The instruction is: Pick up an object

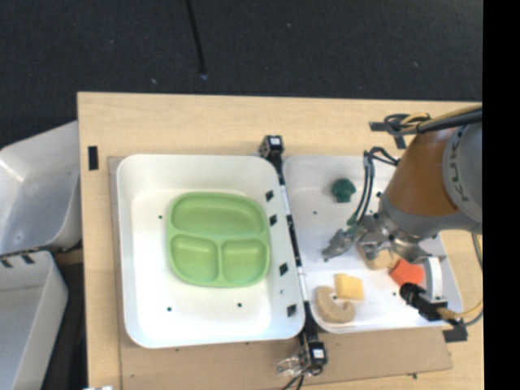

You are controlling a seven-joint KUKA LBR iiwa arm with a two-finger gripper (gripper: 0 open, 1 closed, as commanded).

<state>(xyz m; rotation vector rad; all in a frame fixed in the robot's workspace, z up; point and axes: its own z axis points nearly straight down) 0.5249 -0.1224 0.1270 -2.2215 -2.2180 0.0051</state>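
The gripper (345,240) hangs low over the middle of the right bin (313,181), its grey fingers (333,249) pointing toward the bin's left wall; whether they are apart or together cannot be told, and nothing shows between them. In that bin a small dark green object (343,188) lies toward the far edge, a yellow block (349,287) sits toward the near edge, just beside a pale tan ring-shaped piece (331,305) at the near left corner, and an orange-red object (409,272) lies by the right wall, partly under the arm. The left bin (134,299) holds a light green divided plate (218,238) at its middle.
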